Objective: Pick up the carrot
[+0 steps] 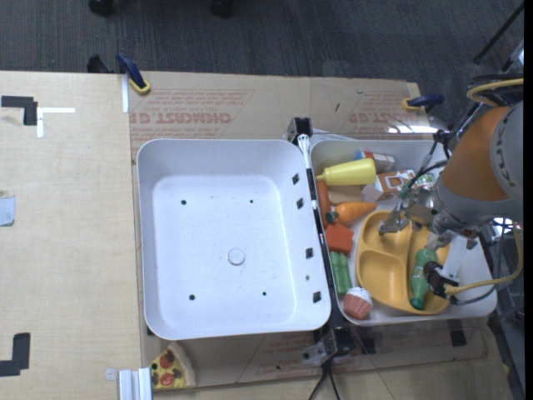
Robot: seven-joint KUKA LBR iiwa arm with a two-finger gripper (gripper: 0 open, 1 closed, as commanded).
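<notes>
Seen from the fixed camera above the worktop [67, 248], the carrot [353, 212] had not yet been picked up: it lay in the right bin [479, 307], its tip pointing toward the claw [398, 219], which hung over the near rim of a yellow divided plate [385, 275]. Whether the claw was clenched or released could not be told from this angle, and nothing was visibly caught in it. The carrot sat just to the left of the claw, close beside it but apparently not in contact, with a yellow squeeze bottle [348, 172] beyond it and an orange-red block [338, 238] on its nearer side. A green bottle-shaped toy [419, 277] rested on the plate below the claw. The left bin [158, 223] stood well apart to the claw's left. By this evidence the grasp itself remained to be made.
</notes>
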